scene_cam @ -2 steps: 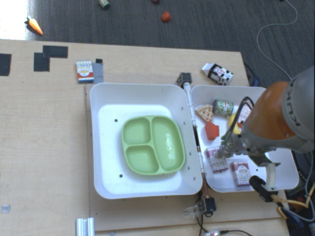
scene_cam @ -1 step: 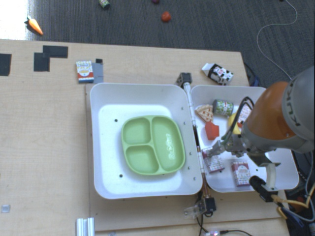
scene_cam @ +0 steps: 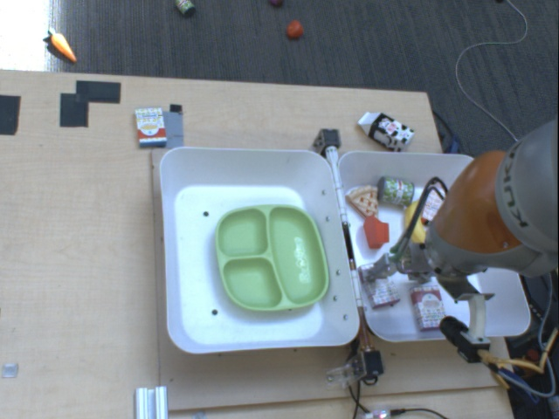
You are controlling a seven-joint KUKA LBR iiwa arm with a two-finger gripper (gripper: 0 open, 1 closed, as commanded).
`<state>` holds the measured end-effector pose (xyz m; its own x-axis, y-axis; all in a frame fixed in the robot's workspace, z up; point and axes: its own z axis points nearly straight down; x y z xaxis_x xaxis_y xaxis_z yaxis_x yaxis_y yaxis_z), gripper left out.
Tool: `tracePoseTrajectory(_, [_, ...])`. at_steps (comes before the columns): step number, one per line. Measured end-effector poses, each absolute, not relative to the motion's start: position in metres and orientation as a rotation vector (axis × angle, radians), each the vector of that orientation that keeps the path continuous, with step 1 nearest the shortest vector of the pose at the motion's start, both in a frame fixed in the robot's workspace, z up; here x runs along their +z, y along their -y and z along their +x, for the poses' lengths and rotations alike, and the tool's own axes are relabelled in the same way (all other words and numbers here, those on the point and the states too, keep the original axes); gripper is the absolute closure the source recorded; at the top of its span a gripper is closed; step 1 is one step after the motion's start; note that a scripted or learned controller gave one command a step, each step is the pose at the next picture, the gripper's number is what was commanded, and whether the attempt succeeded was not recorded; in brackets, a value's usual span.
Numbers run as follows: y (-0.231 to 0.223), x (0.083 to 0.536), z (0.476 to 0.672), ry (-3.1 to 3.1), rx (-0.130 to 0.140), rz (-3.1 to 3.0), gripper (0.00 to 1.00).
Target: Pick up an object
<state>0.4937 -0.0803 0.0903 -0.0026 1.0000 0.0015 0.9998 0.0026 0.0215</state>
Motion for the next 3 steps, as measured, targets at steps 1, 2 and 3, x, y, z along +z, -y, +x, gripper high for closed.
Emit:
tracePoseTrajectory(1, [0.079, 0.103, 0.496, -2.217, 0.034, 2.204, 1.00])
tracePoseTrajectory(2, [0.079, 0.102, 0.496, -2.217, 0.033, 2.205, 0.00])
tracePoseTrajectory(3, [0.080, 0.090, 0.493, -2.216, 0.025, 2.209, 0.00])
